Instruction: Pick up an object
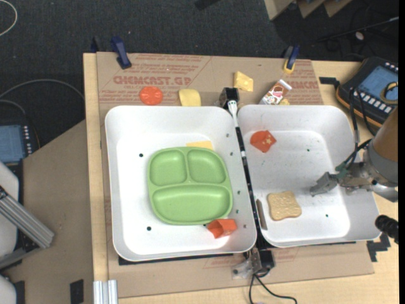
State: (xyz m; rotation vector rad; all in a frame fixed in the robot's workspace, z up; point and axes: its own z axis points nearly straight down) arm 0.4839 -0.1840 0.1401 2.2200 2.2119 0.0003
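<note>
The right bin (pixel 335 122) holds a red chunk (pixel 262 140) near its back left and a tan slice of toast (pixel 283 205) at its front left. My gripper (pixel 323 184) hangs over the right middle of this bin, pointing left, a short way right of and behind the toast. Nothing shows in its grasp. In the left bin (pixel 120 170) a green divided plate (pixel 188 185) lies in the middle. An orange block (pixel 221 227) rests at the plate's front edge, and a yellow piece (pixel 200 145) peeks out behind it.
Behind the bins on the cardboard lie an orange disc (pixel 150 95), a yellow piece (pixel 189 97), a yellow wedge (pixel 243 80), a small printed packet (pixel 276 93) and a black item (pixel 229 97). Blue clamps (pixel 120 51) hold the board's back edge.
</note>
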